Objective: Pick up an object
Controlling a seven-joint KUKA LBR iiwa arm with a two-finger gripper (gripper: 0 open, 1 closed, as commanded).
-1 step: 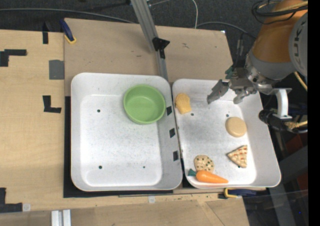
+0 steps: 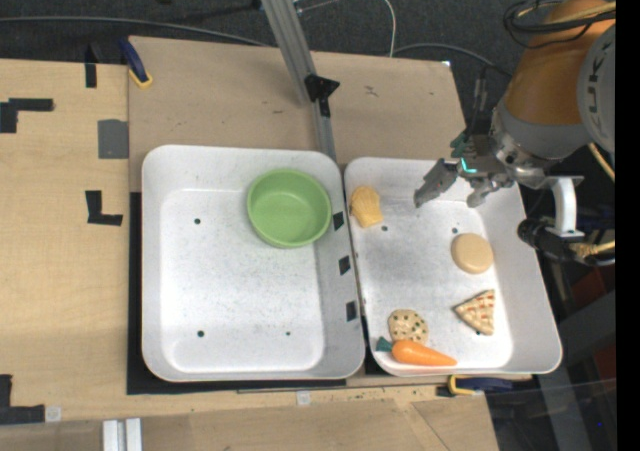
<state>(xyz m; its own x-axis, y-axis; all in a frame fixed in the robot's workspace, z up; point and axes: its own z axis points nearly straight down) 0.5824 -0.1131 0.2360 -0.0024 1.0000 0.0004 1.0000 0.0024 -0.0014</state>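
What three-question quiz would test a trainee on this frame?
1. True or false: the green bowl sits in the right bin.
2. Which item lies nearest the front edge of the right bin: A) round bun, B) carrot, C) yellow piece?
3. Is anything between the fingers of the gripper?

Key: 1. False, it is in the left bin. 2. B. 3. No; the fingers are spread with nothing between them, above the right bin's far end.

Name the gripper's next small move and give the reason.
Probably lower toward the round tan piece. The gripper hangs open above the right bin with nothing between its fingers, and that piece lies just below it in the picture, apart from the other items.
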